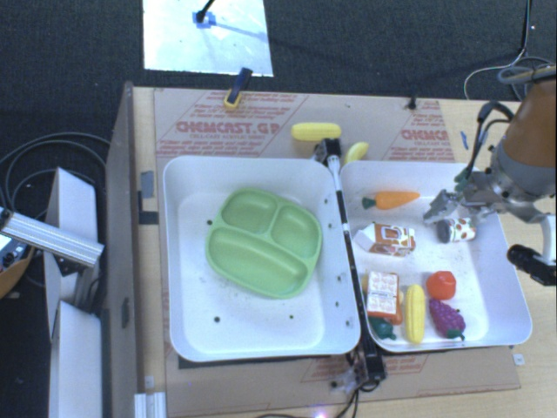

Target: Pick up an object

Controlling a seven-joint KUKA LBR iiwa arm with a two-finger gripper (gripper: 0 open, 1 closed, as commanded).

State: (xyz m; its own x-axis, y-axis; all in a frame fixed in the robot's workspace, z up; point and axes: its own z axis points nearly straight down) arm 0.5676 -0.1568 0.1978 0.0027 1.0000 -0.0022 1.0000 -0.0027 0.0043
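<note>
– How many bins are on the bench?

– Two white bins side by side. The left bin point(187, 233) holds one green plate point(264, 242) with three compartments. The right bin point(509, 303) holds the small things.

– Count those for me.

– Seven that I can make out. One carrot point(393, 200) lies at the far left of that bin. One small box point(392, 238) sits just nearer than the carrot. A second, flatter packet point(382, 293) lies near the left wall, towards the near edge. One corn cob point(416, 313) lies just right of that packet. One bunch of purple grapes point(446, 317) rests right of the corn, and one red tomato point(442, 284) sits just beyond the grapes. One small white spotted object point(460, 229) lies at the far right, under the arm's tool.

– And the tool itself?

– The gripper point(444, 209) hangs over the far right part of the right bin, right of the carrot and just beside the spotted object. I cannot tell how far its fingers are apart, nor whether anything is between them.

– Anything outside the bins?

– One yellow banana point(316, 131) lies on the cardboard beyond the bins, and a second yellowish piece point(357, 152) peeks out just right of it.
</note>
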